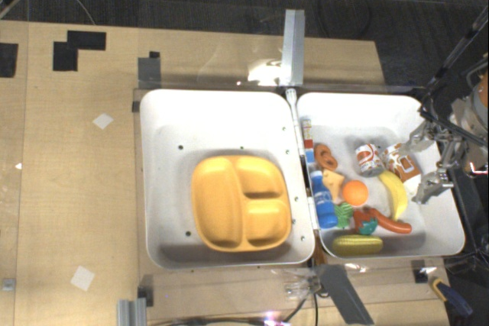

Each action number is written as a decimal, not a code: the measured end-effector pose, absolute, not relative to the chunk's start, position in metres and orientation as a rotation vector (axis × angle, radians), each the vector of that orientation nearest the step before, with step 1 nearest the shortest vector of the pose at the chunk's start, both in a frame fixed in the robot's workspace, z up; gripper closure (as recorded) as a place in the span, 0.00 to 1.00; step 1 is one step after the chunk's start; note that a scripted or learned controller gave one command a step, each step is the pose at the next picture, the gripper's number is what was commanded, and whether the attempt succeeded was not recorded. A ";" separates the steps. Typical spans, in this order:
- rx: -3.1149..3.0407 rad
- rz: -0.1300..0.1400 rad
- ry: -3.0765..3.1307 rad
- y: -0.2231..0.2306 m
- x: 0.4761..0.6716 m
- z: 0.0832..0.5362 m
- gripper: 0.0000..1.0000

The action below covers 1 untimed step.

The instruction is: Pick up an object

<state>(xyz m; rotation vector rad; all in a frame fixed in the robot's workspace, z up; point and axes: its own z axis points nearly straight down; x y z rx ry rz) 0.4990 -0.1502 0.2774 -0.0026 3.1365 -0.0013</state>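
The banana [395, 193] is yellow and curved, and it lies at the right side of the right bin [382, 104], near the jaws [430, 164], which stand wide apart and hold nothing. Beside it lie an orange ball [354, 192], a red sausage [392, 224] and a green-yellow corn cob [356, 243]. The left bin [214, 107] holds a yellow divided tray [240, 201] on the worktop [69, 187].

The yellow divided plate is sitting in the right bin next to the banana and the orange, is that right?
Not quite. The camera view shows the yellow divided plate in the left bin, by itself. The banana and the orange lie in the right bin with the other toy food.
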 end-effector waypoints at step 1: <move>-0.221 -0.004 3.124 -0.145 0.491 0.344 0.00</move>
